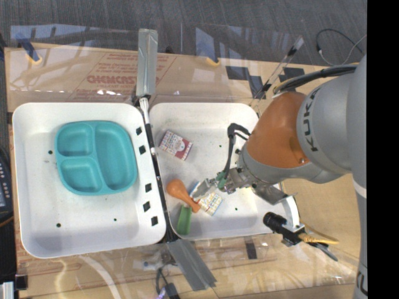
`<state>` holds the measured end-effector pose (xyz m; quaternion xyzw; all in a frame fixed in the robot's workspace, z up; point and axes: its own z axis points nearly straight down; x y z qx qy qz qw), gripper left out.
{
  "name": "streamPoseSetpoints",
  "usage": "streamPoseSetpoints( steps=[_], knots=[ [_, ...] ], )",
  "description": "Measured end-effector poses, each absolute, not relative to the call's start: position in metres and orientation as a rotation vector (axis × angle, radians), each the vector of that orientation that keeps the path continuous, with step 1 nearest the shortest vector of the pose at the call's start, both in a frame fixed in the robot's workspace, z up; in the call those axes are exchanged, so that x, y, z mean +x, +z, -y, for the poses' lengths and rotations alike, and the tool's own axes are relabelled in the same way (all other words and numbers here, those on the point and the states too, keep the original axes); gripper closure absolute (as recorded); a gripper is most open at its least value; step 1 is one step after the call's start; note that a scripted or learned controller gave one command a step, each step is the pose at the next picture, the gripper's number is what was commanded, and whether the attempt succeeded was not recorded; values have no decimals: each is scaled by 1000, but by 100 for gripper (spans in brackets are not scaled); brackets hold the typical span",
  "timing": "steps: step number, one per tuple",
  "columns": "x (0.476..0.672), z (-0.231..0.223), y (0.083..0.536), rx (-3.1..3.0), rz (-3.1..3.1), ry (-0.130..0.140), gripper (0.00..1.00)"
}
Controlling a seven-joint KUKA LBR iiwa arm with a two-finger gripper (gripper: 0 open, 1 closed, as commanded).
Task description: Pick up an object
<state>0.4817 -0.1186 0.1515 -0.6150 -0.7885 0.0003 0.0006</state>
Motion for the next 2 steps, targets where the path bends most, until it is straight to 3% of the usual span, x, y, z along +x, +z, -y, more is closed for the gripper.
streamPoseSetpoints(
  steps=[1,2],
  knots=[
    [479,122,94,-1938,2481,-4,0],
    [479,121,104,-1929,2484,-5,100]
  ],
)
